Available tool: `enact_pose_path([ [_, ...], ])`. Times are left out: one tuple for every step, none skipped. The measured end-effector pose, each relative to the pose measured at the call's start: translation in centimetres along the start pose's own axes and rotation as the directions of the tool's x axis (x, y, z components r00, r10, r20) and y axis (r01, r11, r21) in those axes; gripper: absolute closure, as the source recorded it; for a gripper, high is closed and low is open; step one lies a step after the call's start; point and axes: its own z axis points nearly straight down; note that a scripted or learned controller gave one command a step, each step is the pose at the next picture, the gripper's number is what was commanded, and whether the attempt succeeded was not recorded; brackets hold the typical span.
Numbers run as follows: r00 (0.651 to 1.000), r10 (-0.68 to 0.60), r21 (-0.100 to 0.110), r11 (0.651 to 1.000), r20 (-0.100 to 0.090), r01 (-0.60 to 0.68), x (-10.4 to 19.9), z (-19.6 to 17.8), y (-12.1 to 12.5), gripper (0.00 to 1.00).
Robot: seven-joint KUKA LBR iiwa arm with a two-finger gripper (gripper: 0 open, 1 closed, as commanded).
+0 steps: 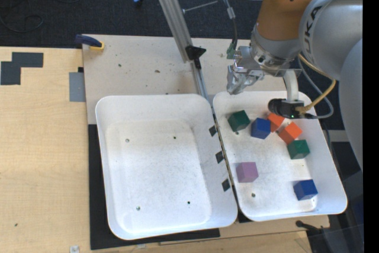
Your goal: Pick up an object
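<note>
Currently the left bin sits bare, well off to the gripper's left. The gripper hangs above the right bin's far rim; whether it is parted or closed I cannot tell, and nothing shows in its grasp. Just below it lies a green cube, then a blue cube and an orange block alongside. A purple cube lies farther toward me. Judgement: green cube is the nearest candidate, likely why the arm is staged there.
</note>
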Motion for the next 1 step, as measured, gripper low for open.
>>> enact_pose_path([
  [1.000, -0.002, 0.000, 1.000, 0.000, 0.002, 5.05, -0.10, -0.50, 1.00],
])
